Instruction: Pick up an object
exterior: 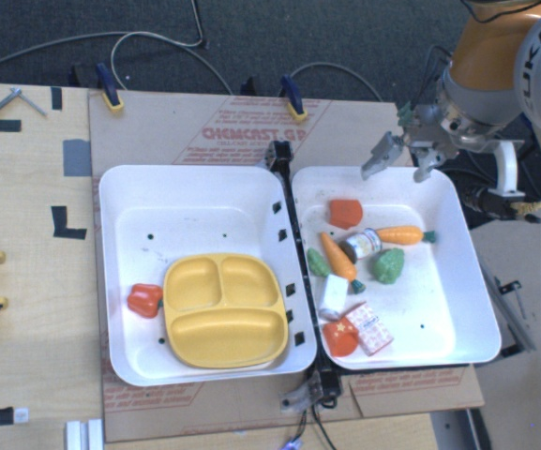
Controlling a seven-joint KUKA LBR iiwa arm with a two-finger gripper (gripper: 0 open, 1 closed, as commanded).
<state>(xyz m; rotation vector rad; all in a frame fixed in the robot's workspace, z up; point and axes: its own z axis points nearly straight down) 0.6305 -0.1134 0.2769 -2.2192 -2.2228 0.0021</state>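
My gripper (403,159) hangs open above the far rim of the right bin (458,293), with nothing between its fingers. Below it in that bin lie a red-orange block (345,213), two carrots (338,255) (402,235), a small dark bottle with a white label (363,245), a green broccoli piece (388,265), a green pod (318,262), a white tube (333,295), a red tomato (340,337) and a pink-white box (371,329). The red-orange block is the nearest to the gripper.
The left bin (195,200) holds a yellow divided plate (225,309) and a red pepper (144,300) at its left. Black clips (278,155) join the bins along the middle. Cables run across the dark floor behind the bench.
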